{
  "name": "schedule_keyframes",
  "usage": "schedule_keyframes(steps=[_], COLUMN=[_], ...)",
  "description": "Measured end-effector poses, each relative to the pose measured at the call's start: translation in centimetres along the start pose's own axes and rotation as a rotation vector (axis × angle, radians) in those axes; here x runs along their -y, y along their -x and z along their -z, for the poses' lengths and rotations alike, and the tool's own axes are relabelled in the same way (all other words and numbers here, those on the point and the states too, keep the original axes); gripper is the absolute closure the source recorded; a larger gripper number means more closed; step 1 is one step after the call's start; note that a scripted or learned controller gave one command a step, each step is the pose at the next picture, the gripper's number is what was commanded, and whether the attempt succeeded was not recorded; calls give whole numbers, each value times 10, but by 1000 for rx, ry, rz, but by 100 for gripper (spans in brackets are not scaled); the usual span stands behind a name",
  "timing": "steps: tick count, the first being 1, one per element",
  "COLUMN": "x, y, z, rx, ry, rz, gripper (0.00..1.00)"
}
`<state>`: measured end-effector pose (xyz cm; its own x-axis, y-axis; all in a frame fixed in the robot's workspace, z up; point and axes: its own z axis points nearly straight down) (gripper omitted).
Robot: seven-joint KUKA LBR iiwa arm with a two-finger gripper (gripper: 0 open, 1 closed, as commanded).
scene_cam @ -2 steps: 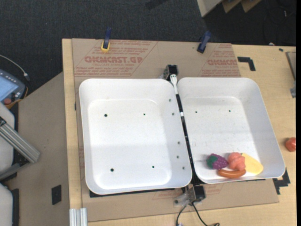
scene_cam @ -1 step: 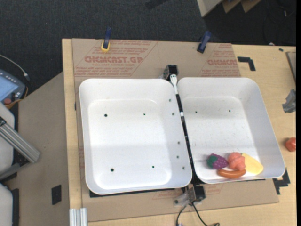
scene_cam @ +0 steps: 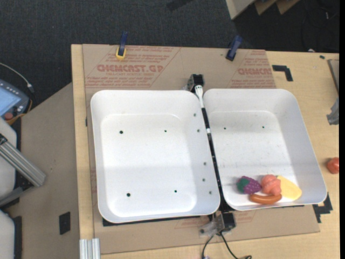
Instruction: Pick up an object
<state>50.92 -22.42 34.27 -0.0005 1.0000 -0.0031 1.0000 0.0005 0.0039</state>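
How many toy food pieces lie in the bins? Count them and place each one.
4, clustered in the right bin's near corner: purple plastic grape bunch, orange-red lumpy toy, yellow rounded piece, and orange sausage-shaped toy in front. More may hide beneath.

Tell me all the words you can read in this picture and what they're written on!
"CHEMCAST GP": red print on the brown cardboard sheet behind the left bin.
A smaller red line above it: too blurred to read.
More red print behind the right bin: tilted and too blurred to read.
The toy food shows no text.
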Motion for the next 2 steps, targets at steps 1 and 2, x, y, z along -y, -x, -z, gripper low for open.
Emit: schedule_keyframes(steps=[1, 2], x=[-1, -2], y=[0, 0], z=[10, 21], rx=[2, 5], ry=[3, 7], rz=[0, 1], gripper=[100, 100])
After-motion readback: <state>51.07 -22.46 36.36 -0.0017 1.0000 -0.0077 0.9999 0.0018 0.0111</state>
